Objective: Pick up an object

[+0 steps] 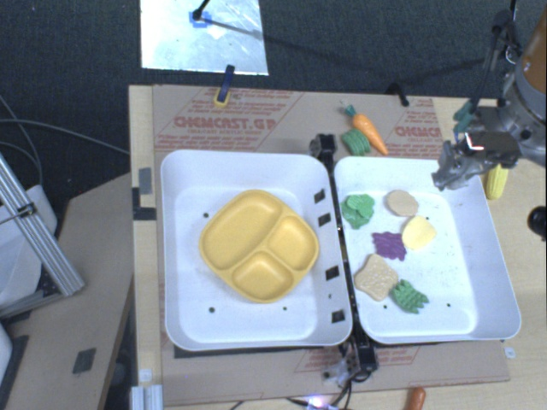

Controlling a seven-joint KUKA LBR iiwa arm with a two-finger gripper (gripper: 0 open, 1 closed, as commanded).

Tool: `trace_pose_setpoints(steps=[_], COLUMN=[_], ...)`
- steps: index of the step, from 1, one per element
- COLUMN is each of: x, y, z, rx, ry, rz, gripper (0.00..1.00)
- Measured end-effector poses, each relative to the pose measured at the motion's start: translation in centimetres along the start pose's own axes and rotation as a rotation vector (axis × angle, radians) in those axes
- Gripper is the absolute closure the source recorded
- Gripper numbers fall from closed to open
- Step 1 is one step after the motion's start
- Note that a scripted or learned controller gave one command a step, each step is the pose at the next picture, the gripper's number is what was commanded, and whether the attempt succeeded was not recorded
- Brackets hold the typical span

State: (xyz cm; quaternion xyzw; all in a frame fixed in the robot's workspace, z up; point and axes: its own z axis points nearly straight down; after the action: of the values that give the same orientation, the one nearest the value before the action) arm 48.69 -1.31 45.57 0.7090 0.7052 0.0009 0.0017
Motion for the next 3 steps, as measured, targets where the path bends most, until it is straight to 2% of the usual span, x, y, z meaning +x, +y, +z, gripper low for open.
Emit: trace_pose_setpoints(steps=[1, 2, 3], x=[-1.3, -2.5, -0.8], y=[0.0, 0.0, 0.1], z=[4.1, 10.1, -4.7], rx=[0.003, 0.006, -0.017], ry=[0.001, 0.001, 0.001], rz=[-0.005, -0.005, -0.012], gripper=[1.00, 1.00, 1.00])
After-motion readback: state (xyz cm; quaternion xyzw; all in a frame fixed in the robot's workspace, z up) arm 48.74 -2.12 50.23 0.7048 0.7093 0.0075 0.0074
